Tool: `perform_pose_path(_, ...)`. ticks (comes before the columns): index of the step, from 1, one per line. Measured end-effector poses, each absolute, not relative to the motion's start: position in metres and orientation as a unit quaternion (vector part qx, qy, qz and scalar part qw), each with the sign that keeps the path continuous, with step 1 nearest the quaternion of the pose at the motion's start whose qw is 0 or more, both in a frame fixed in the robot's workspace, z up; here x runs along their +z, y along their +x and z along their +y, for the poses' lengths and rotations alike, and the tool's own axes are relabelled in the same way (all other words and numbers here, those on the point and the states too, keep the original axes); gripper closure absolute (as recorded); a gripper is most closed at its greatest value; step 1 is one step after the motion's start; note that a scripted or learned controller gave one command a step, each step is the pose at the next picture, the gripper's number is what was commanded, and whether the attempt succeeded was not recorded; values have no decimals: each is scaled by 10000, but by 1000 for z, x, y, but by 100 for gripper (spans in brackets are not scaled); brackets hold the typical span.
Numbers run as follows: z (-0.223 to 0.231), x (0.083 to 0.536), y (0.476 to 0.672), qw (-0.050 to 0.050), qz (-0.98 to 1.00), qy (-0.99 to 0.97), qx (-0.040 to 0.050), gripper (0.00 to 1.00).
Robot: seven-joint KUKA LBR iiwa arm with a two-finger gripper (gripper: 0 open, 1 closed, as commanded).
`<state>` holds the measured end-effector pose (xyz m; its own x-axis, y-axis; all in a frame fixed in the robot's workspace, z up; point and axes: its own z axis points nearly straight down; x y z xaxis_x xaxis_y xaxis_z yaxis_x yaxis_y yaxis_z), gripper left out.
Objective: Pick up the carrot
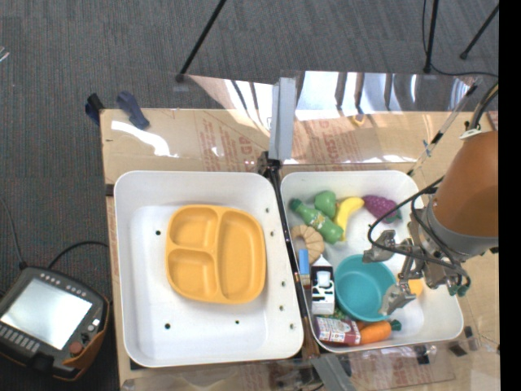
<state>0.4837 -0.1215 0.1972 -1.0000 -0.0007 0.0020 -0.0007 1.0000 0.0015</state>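
The pincer [400,293] hangs low in the right bin [435,332], fingers spread and holding nothing, just beside the teal bowl [362,287] on its left. The carrot [375,331] lies just below it toward the bin's near rim, touching a red packet [338,330]. Bare white floor opens between pincer and right wall. Beyond the bowl stands a small carton [323,290]; fruit crowds the far edge.

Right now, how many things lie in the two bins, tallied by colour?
Yellow: 2, the divided plate and banana
Green: 2, the bottle and pepper
Purple: 1, the grapes
Teal: 1, the bowl
Orange: 1, the carrot
Tan: 1, the pastry
White: 1, the carton
Red: 1, the packet
Total: 10
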Motion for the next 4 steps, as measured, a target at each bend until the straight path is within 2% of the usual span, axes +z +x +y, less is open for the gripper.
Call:
perform_pose_path(1, -148, 93, 500, -119, -9348, 3550, 46, 0)
perform_pose_path(2, -149, 103, 499, -73, -9343, 3564, 56, 100)
perform_pose_path(3, -150, 134, 521, -15, -9081, 4187, 36, 100)
perform_pose_path(4, -170, 179, 571, -12, -9427, 3335, -12, 100)
